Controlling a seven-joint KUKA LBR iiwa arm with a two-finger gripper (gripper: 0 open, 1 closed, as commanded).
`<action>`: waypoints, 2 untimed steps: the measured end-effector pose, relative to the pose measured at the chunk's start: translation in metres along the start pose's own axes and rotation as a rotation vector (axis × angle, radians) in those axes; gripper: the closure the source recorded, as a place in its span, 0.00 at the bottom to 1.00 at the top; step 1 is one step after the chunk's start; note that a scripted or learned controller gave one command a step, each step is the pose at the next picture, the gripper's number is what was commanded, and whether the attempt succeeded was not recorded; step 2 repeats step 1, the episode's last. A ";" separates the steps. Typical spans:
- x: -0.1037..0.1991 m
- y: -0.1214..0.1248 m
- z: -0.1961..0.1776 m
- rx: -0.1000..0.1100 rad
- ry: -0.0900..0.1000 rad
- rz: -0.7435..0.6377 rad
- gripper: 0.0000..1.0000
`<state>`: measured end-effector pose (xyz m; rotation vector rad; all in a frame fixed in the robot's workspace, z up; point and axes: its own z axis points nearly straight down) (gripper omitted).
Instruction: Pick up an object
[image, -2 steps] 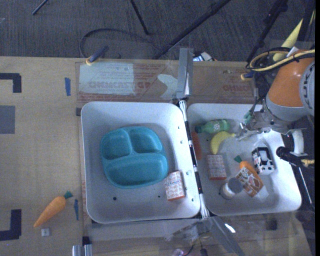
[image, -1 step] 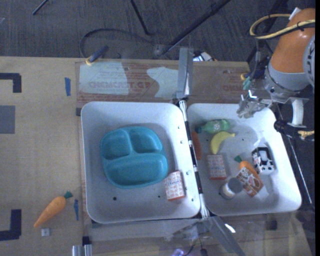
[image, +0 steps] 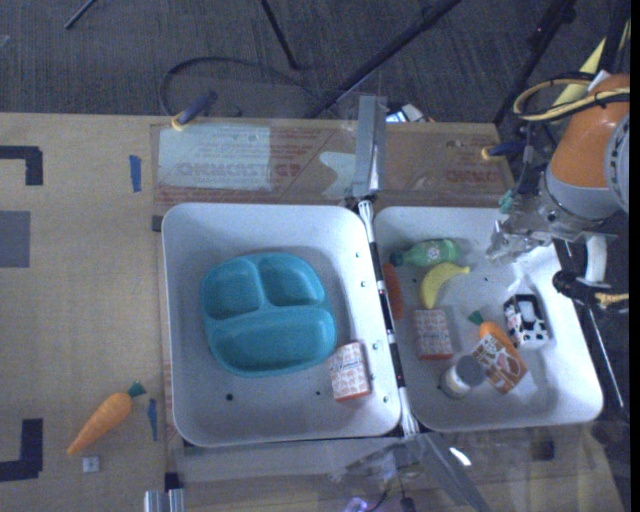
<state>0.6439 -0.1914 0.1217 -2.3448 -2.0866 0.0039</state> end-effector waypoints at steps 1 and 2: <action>0.036 0.000 -0.124 -0.004 -0.001 0.146 1.00; 0.036 0.000 -0.124 -0.004 -0.001 0.146 1.00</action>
